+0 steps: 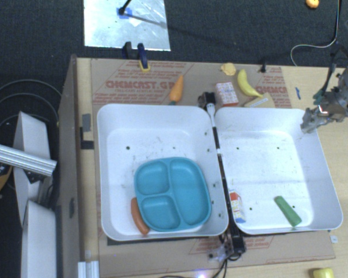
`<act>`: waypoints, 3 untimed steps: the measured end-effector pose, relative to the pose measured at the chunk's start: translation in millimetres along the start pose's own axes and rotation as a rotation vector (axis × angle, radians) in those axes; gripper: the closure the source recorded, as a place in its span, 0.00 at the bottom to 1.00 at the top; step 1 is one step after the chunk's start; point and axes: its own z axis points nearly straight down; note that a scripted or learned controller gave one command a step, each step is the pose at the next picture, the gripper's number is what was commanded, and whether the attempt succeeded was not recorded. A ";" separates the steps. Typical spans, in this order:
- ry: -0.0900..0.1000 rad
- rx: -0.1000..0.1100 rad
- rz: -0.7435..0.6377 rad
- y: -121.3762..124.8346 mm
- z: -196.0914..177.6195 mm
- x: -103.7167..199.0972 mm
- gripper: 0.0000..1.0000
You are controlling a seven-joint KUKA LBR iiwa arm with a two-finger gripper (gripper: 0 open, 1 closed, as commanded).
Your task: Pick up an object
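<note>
Approach stage, as I judge it: nothing lifted yet. Pincer (pixel 311 122) hovers at the right bin's (pixel 313 155) far right rim; whether it is released or clenched I cannot tell. Likely target: green stick (pixel 287 210), lying flat near that bin's front right corner, long axis diagonal, far-left to near-right. Next move calls for travel toward the front, then descent with the grip across that axis.

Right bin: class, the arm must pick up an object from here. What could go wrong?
1. The green piece and the small white bottle lie near the right bin's front wall; the bottle hugs the divider, so fingers may strike the wall.
2. The gripper sits at the far right rim, a long reach from either object, so it may clip the rim descending.
</note>
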 end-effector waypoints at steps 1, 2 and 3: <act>-0.004 -0.012 -0.003 9.4 -33.6 -7.1 1.00; -0.002 -0.007 0.001 -24.9 -33.8 -6.0 1.00; -0.005 -0.011 0.002 -39.9 -58.3 -21.7 1.00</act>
